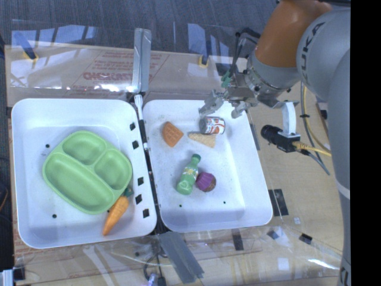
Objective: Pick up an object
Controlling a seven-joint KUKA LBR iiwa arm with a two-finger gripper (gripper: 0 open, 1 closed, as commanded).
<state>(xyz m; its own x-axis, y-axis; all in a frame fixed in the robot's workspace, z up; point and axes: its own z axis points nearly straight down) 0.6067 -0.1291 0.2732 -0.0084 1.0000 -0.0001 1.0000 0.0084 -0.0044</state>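
In the left bin [24,159] a green divided plate [87,170] lies mid-floor, with a toy carrot [115,214] touching its near-right rim; both look like light, hard plastic. In the right bin [250,201] an orange wedge [172,134] sits toward the far-left corner, and a green bottle [188,176] lies tilted mid-floor beside a purple ball [206,182]. Near the far-right corner a small can [213,125] lies on its side, touching a pale cone [203,139]. My pincer [226,104] hangs spread just above that can, pinching nothing. I judge the can my likeliest pick: light, stiff, smooth and prone to roll, so I would close across its curved sides at mid-length.
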